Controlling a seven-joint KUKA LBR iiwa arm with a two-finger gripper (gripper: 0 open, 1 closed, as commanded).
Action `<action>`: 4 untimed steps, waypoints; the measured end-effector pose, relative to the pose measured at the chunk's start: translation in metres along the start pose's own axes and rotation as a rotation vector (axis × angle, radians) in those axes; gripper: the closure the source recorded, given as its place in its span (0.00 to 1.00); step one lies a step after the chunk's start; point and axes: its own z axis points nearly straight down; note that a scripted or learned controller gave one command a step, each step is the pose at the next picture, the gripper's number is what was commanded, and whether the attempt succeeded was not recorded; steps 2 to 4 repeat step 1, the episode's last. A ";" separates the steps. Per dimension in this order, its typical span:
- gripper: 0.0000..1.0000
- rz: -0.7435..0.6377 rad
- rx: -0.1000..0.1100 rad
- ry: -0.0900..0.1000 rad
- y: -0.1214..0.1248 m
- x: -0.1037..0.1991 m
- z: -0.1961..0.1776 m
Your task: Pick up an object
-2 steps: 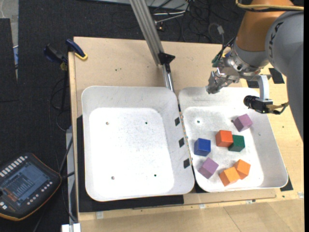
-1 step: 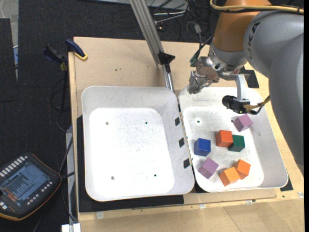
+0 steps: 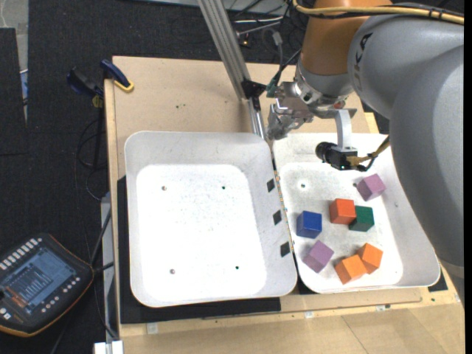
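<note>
Orange, purple, blue, green cubes [image 3: 342, 231] in smooth white rt bin [image 3: 413, 271]; arm [image 3: 383, 57] above.

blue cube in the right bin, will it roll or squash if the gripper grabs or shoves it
The blue cube looks solid with flat faces, so it would probably slide when pushed, not roll. Its crisp edges suggest it is rigid and should not squash. It sits apart from the purple cube, leaving likely finger room.

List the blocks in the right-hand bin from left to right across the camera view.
blue block → lower purple block → upper orange block → green block → upper purple block
</note>
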 end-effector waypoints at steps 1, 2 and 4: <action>1.00 -0.001 0.000 0.001 -0.010 0.058 -0.014; 1.00 -0.001 0.000 0.001 -0.010 0.058 -0.014; 1.00 -0.001 0.000 0.001 -0.010 0.058 -0.014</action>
